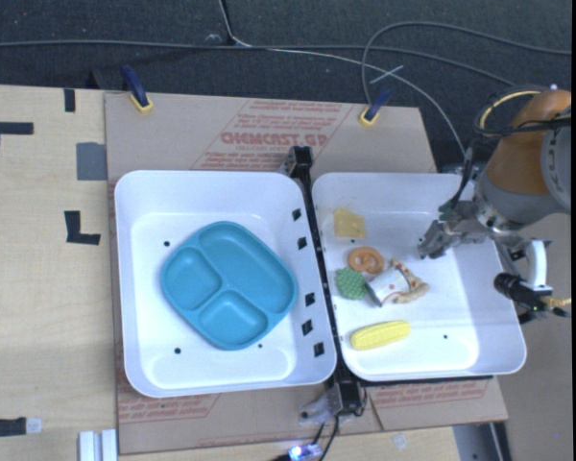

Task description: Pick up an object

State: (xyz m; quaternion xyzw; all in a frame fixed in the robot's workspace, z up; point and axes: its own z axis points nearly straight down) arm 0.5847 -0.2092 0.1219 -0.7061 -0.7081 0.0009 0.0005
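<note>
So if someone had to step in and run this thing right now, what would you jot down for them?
Gripper: hanging over the right bin, near its far right side, with nothing in it that I can see.
Right bin: corn cob, green piece, pretzel-like ring, pale yellow piece, small tan-and-white toy.
Left bin: blue divided plate.
Done: nothing picked up yet.
Left: go down on one item, close on it, lift.
</note>
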